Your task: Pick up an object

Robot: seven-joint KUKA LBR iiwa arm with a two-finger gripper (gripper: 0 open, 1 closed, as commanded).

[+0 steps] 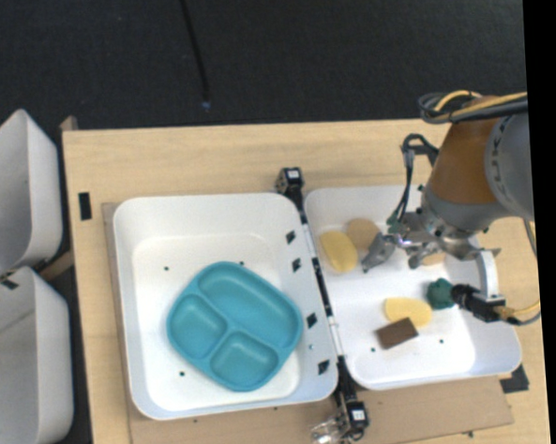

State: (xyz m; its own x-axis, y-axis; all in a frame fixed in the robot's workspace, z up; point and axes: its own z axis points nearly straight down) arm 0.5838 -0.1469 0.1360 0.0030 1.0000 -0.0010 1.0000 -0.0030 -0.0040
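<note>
We saw gripper (389,248) low in right bin (456,365), near bin's far edge, fingers apart, nothing between them. Yellow piece (338,250) lay just beside, tan piece (362,230) behind. We judged pick not yet made; closing and lifting left.

Single fixed camera, mounted above the bench (93,275) and looking down at a slant. Framing is moderately distant: both white bins sit whole in frame, the left bin (132,300) and the right bin (475,364) side by side across the middle. The bench's far edge runs along the upper third, with dark floor beyond it. The arm (477,171) enters from the right edge. White containers (13,270) off the bench occupy the left margin.
</note>
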